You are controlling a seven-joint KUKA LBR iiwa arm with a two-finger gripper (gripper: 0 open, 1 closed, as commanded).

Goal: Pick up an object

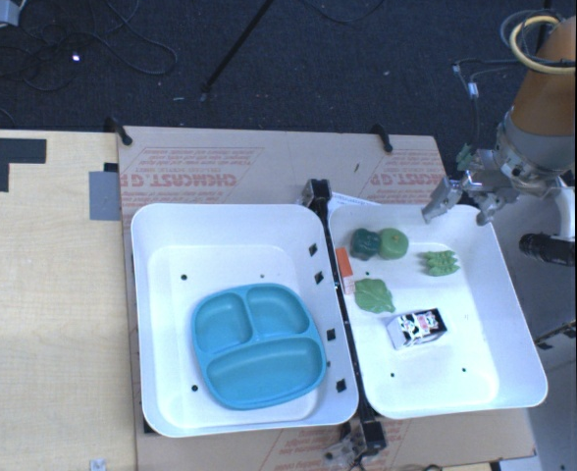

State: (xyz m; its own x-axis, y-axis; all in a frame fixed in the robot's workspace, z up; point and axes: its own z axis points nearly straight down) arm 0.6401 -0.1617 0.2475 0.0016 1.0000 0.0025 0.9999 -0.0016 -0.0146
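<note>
**Camera view: gripper hovering at the right bin's far corner, nothing held**

Camera view is showing you the gripper (462, 202) hanging over the far rim of the right bin (509, 292), its two fingers (439, 204) spread apart and gripping nothing. The candidates are lying in that bin: a dark green piece (365, 243) touching a lighter green round one (393, 243), a spiky green toy (440, 262) just beside them, a leafy green piece (374, 295) near the divider, and a black-and-white box (418, 327) lying apart toward the middle. The left bin (161, 263) is carrying a blue divided tray (257, 346).

You are judging well if you are choosing the spiky toy: it is sitting nearest the fingers and standing clear of its neighbours. Be centring above it before descending, keeping the fingers wide and aligned across its narrow side, and avoiding the touching pair, which are likely crowding any grasp.
</note>
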